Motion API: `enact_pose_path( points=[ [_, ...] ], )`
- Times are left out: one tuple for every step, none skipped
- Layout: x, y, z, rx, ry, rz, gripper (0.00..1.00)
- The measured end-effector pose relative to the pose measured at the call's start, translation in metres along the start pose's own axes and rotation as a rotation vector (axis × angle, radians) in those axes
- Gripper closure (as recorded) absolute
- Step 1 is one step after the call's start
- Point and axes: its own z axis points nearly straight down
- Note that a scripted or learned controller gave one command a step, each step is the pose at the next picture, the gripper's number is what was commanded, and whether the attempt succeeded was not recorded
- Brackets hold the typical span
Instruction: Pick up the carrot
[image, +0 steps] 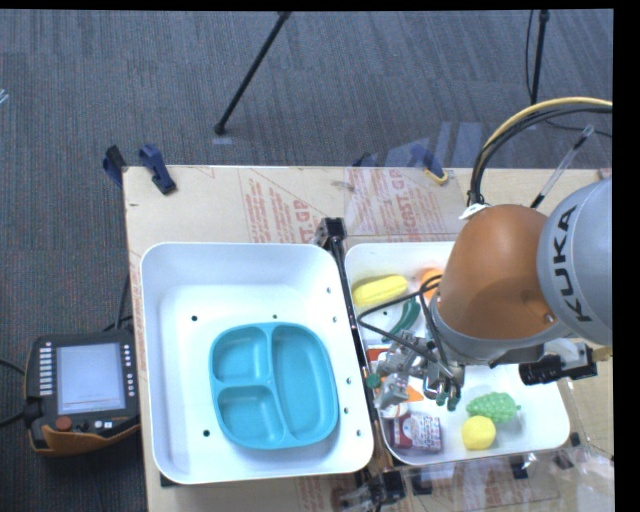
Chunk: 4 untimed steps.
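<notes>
Carrot (429, 274): small orange patch, barely visible at far side of right bin (556, 432), just beside right end of yellow oblong item (379, 290). Mostly hidden under arm's orange band (495, 275); shape and pose impossible to tell. More orange bits lower down near gripper (415, 385), close to bin's left wall; unclear whether part of carrot.

Grey arm (590, 262), orange band, black "KUKA" lettering, yellow cable.

Glossy blue plastic tray (272, 385), smooth white plastic bins (170, 300), matt printed cardboard bench (260, 200)
</notes>
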Motion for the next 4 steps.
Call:
enact_pose_path(
  points=[
    [0.0, -0.002, 0.001, 0.003, 0.001, 0.003, 0.0],
    [-0.031, -0.087, 0.045, 0.003, 0.004, -0.19, 0.0],
    [-0.031, -0.08, 0.095, 0.003, -0.004, -0.06, 0.0],
    [-0.07, -0.07, 0.095, 0.001, -0.003, 0.309, 0.0]
  ],
)
